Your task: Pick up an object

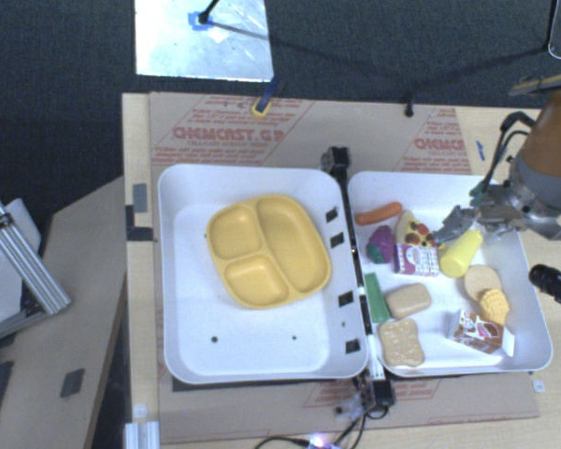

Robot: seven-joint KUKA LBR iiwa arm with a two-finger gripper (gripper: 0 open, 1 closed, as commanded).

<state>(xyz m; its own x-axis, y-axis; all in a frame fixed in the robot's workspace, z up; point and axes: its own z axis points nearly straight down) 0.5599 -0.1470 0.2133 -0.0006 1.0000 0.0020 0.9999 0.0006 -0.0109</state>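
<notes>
Two white bins sit side by side. A yellow plate (pixel 266 249) lies in the left bin (pixel 182 344); toys crowd the right bin (pixel 533 340): a carrot (pixel 379 213), grapes (pixel 381 243), a bread slice (pixel 402 342), corn (pixel 494 304), a carton (pixel 479 332). The gripper (pixel 460 221) hangs low over a yellow bottle (pixel 460 253), its dark fingers blurring together, so how wide it stands and whether it grips anything cannot be told. The arm (pixel 552 162) is cut off at the right edge.
</notes>
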